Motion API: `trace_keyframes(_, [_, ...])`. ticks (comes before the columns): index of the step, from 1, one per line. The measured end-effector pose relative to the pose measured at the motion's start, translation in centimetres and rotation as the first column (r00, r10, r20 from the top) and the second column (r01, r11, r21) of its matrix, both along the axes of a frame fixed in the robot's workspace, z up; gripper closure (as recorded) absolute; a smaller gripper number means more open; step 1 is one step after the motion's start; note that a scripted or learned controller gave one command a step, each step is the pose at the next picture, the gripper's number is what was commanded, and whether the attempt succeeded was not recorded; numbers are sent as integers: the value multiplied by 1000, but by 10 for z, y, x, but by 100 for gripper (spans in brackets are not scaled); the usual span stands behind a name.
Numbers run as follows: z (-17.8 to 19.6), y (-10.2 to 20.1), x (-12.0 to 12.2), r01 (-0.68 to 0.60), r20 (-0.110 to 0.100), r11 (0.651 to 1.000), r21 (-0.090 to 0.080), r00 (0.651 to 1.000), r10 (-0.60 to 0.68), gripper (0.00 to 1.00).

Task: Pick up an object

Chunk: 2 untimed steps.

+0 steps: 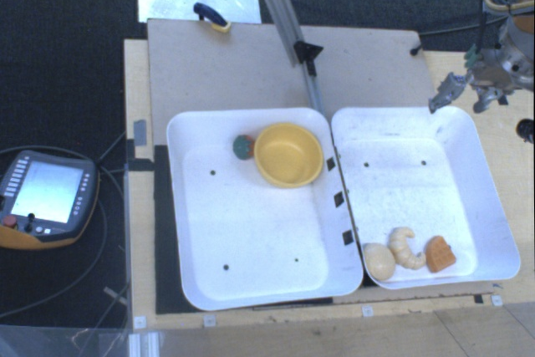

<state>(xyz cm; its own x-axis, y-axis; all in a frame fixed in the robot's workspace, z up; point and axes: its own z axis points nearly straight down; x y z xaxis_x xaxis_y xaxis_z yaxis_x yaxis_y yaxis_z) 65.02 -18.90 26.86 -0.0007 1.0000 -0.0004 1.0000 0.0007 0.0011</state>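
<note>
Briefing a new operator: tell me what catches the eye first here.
The yellow bowl stands out at the back of the left bin, a small green object touching its left side. Three pale and orange food toys cluster in the right bin's front corner, while the gripper hovers over its far right rim.

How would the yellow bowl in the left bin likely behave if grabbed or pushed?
The yellow bowl looks like thin plastic, so probably light and rigid. Sitting upright on the flat bin floor, it would likely slide rather than roll. Its smooth rim may slip from a pinch.

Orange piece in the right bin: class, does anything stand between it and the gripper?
Nothing visible does. The gripper hangs over the right bin's far corner; bare floor separates it from the orange piece.
</note>
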Motion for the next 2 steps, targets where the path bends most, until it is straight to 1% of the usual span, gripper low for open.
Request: trace_keyframes(2, [-84,-1,4,0,-2,1000,1,1000,0,0])
